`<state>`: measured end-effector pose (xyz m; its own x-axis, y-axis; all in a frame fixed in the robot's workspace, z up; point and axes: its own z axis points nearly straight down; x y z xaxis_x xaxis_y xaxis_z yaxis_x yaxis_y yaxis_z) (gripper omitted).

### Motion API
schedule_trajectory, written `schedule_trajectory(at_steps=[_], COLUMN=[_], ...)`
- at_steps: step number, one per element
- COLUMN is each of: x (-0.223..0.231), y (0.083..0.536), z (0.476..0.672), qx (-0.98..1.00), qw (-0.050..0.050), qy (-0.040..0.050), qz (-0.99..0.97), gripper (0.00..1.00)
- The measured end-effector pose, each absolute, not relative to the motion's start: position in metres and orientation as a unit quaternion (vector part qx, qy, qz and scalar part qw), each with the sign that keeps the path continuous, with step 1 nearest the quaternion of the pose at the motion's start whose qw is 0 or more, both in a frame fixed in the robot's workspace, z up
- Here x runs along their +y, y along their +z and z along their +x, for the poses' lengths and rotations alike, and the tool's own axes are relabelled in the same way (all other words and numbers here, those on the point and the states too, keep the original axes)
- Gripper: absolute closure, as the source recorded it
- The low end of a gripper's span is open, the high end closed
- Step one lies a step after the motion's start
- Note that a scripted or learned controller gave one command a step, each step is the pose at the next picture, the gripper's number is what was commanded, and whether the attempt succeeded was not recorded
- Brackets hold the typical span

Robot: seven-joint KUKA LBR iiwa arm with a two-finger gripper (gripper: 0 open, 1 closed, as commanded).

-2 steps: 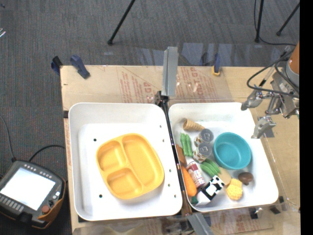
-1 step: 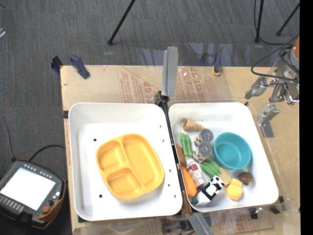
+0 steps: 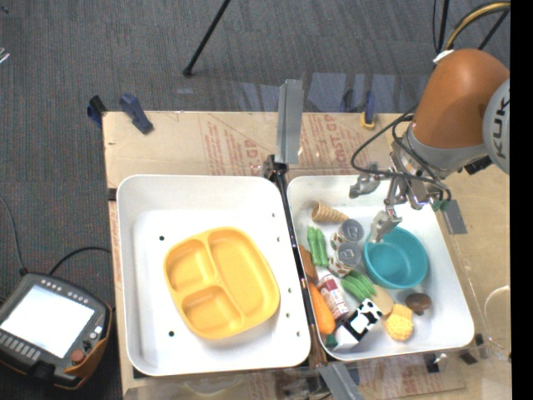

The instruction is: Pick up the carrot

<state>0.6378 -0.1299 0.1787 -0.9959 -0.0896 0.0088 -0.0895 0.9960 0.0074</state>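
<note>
The carrot (image 3: 321,307) is a slim orange piece lying lengthwise along the left wall of the right bin (image 3: 456,294), near its front, partly tucked beside a small red-labelled can (image 3: 334,295). My gripper (image 3: 387,209) hangs over the back of the right bin, just above the far rim of the teal bowl (image 3: 398,259). It is well behind and to the right of the carrot, and apart from it. Nothing shows in its grasp.
The right bin is crowded: a waffle cone (image 3: 328,215), green beans (image 3: 317,245), grey cans (image 3: 348,236), a green pod (image 3: 359,286), a black-and-white item (image 3: 364,318), corn (image 3: 400,323) and a brown piece (image 3: 418,302). A yellow divided plate (image 3: 221,283) lies in the left bin (image 3: 141,223).
</note>
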Motion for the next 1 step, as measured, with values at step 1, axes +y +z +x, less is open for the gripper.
schedule_trajectory(at_steps=[1], x=[-0.0964], y=[0.1268], z=[0.6178], qx=[-1.0], qw=[-0.018], qy=[0.0028], qz=[0.016], gripper=[0.0])
